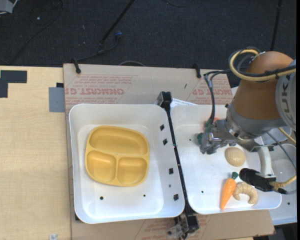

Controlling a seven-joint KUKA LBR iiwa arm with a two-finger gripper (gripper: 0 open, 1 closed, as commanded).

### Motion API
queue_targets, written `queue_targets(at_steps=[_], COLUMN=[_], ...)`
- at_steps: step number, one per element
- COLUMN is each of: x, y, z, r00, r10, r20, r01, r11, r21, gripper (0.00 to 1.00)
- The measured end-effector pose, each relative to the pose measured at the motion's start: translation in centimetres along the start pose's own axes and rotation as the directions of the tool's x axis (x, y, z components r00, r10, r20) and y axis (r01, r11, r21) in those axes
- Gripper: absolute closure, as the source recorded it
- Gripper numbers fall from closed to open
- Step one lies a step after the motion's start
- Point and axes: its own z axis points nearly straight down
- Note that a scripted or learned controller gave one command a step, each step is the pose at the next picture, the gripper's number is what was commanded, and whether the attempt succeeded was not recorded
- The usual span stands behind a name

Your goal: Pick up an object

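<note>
Gripper (208, 145) low over the right bin (200, 204); finger state unclear, no visible hold. Nearest object: egg (235, 156), just right. Carrot (227, 192) nearer the camera, upright-slanted.

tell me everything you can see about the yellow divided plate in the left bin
The yellow divided plate looks like matte moulded plastic with rounded corners and a raised rim. It has three compartments: one long one across the far side and two smaller ones side by side on the near side. It lies flat and upright, near the middle of the left bin, touching only the bin floor.
</note>
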Motion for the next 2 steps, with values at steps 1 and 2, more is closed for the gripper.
queue_targets(at_steps=[1,2], x=[5.1,10.8], y=[0.9,0.6], z=[-0.4,1.2], r00=[1.0,1.0], r10=[-0.001,-0.001], r20=[0.001,0.001], r01=[0.001,0.001], r11=[1.0,1.0], r21=[-0.002,0.001], gripper=[1.0,1.0])
